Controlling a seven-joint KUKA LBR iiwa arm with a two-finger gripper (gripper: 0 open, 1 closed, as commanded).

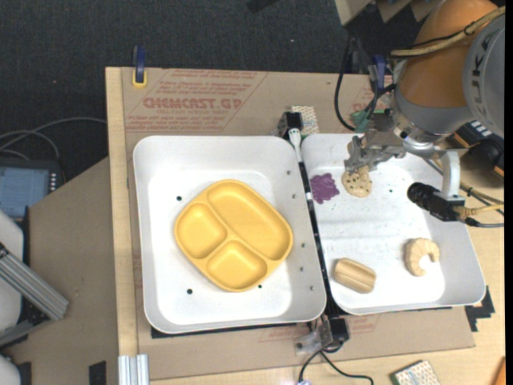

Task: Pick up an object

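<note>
In the right bin [449, 291] lie a round speckled cookie [357, 184], a flat purple piece [324, 188], a tan bread roll [353, 274] and a pale curled pastry [420, 256]. My gripper [363, 160] hangs at the bin's far left part, directly over the cookie's upper edge and touching or almost touching it. The purple piece sits just left of the cookie, by the bin's left wall. The roll and pastry rest near the front, well away from the gripper.
The left bin [152, 239] holds a yellow divided plate [232, 234]. A black cylindrical part [430, 200] of the arm juts over the right bin's right side. Cables hang behind the wrist. The bins stand on a cardboard sheet [200, 95].
</note>
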